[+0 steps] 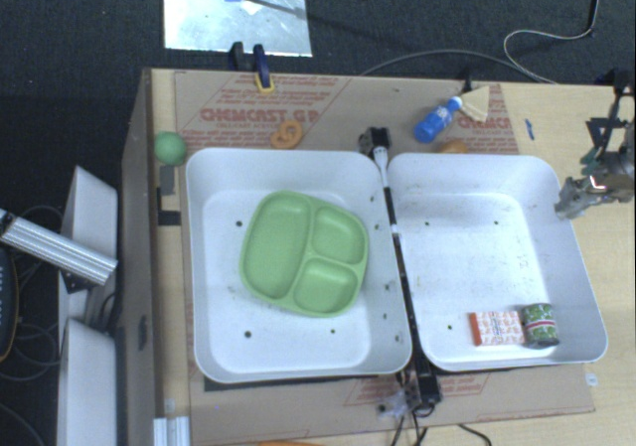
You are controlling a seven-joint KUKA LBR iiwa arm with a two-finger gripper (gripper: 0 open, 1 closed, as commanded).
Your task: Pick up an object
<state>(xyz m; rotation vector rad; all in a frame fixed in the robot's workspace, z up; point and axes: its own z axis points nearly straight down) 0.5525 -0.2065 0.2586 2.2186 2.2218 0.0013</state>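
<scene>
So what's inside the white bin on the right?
The right bin holds a small red-and-white packet and a little green patterned can beside it, near the front corner. Whatever lies beneath them is covered.

A pale green divided plate is seen in the white left bin. In the white right bin, a red-and-white patterned packet and a green-patterned can are seen. A blue bottle and a green ball are shown.

You have bare, dull metal on the gripper. Left of it, both white bins read as smooth, faintly glossy plastic; farther left, the green divided plate looks matt plastic.
</scene>
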